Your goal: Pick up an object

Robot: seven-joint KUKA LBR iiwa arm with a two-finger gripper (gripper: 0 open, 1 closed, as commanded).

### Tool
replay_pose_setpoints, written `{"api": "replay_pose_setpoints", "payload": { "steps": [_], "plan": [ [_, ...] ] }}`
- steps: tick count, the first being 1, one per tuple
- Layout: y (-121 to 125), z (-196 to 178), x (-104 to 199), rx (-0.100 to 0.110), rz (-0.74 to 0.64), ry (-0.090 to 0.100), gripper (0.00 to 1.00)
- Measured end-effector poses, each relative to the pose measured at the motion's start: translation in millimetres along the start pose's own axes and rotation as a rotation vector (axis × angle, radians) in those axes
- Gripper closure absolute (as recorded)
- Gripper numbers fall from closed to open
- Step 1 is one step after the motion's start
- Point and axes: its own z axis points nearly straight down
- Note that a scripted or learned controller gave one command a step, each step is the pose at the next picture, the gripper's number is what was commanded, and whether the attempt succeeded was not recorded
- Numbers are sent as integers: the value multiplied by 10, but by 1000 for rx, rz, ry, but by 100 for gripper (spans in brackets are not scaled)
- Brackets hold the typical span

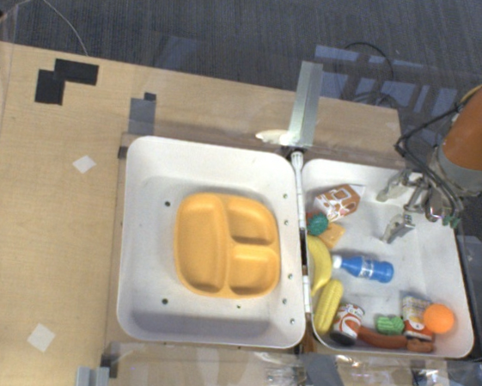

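Hovering over the far right corner of the right bin [464,282], the pincer [402,225] hangs spread and holding nothing, with the blue bottle [364,267] nearest, lying just toward the camera and leftward, its long axis running left-right.

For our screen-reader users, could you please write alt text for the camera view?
The gripper hangs open and empty over the back of the right bin, which holds toy food, including a blue bottle, a banana and an orange. The left bin holds a yellow divided tray.
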Motion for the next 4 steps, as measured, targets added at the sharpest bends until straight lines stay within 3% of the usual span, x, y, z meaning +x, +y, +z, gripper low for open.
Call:
{"api": "replay_pose_setpoints", "payload": {
  "steps": [1,2,3,4],
  "plan": [
    [322,-176,422,-3,291,-3,0],
    [294,-5,892,-3,348,-7,0],
    [579,-22,1357,-3,448,-9,0],
    [761,12,312,-4,658,-1,0]
  ]
}}
